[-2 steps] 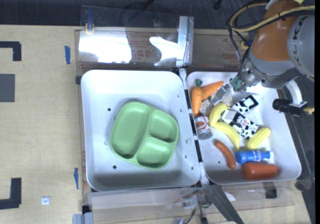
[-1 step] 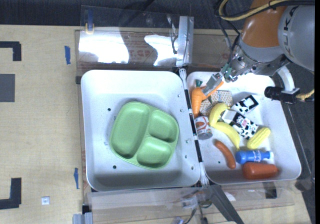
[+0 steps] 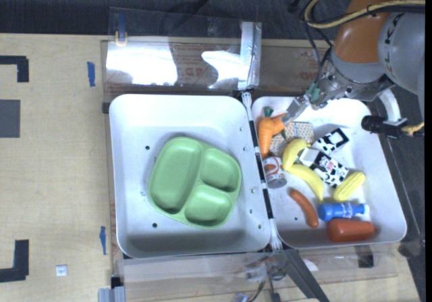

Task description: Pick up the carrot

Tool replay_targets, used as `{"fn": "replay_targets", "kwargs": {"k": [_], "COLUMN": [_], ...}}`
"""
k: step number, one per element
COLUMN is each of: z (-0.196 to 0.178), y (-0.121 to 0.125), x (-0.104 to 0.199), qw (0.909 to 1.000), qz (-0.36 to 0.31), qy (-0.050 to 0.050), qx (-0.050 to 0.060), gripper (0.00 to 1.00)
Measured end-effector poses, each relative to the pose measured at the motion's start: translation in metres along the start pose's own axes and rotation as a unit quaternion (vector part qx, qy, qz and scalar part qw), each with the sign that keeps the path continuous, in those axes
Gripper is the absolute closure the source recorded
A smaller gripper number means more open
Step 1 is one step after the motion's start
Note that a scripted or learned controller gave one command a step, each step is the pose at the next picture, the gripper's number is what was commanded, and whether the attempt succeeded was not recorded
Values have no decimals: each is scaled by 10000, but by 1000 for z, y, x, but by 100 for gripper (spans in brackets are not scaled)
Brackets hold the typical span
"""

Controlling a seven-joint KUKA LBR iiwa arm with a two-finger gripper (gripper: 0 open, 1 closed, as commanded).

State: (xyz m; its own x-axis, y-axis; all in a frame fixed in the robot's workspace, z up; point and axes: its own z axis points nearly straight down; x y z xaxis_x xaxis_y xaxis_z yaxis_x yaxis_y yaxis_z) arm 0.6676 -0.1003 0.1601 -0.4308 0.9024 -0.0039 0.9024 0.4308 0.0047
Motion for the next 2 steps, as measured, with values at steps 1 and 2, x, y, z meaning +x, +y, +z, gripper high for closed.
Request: {"fn": "replay_targets", "kwargs": {"k": [1,2], "z": [-26,63], "y": [9,-6], "x": [48,-3], "qw": [9955,9845], "qz": [-944,-1754], "qy": [19,58], "qx": [14,56], "gripper": [0,0]}}
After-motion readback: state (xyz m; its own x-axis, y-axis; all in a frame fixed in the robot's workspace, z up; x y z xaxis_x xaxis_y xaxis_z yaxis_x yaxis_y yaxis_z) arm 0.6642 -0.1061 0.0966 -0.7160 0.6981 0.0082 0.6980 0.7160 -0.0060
